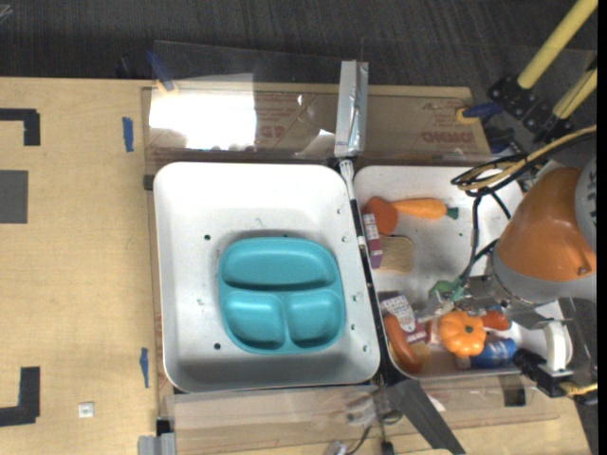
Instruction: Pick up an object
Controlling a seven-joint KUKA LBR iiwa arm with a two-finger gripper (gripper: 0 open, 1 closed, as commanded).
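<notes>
Arm (pixel 545 240) at right, grip state can't be told | toys lower right: glossy orange pumpkin (pixel 462 334), carrot (pixel 419 209) | left bin (pixel 190 207): smooth teal tray (pixel 281 292) (three-sectioned) | cardboard bench (pixel 76 282)

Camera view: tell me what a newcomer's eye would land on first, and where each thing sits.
The teal divided tray stands out most, lying alone in the middle of the left bin. Next comes the arm's orange band at the right, hanging over the right bin, where small things crowd together: a toy carrot near the far wall and a small orange pumpkin near the front.
</notes>
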